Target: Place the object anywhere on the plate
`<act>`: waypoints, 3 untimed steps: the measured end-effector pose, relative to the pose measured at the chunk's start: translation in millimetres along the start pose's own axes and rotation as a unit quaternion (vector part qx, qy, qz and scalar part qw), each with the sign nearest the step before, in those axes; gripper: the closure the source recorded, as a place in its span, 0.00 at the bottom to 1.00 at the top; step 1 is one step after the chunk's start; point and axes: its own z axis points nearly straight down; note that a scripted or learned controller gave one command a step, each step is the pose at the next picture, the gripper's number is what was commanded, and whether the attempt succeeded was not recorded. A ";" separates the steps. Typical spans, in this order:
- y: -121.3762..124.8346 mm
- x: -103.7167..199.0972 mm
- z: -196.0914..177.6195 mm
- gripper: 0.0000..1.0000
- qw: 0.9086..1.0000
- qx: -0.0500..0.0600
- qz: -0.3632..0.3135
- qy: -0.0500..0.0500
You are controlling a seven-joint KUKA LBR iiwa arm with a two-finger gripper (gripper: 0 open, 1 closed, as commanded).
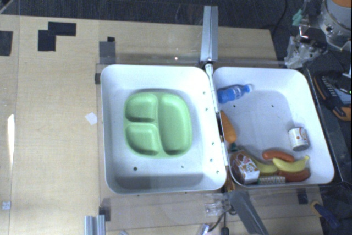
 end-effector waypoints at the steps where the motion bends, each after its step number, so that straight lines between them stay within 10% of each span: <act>1: -24.9 73.8 85.7 1.00 0.996 0.001 0.088 0.001; 3: -96.0 204.3 262.7 1.00 0.993 -0.008 0.114 0.006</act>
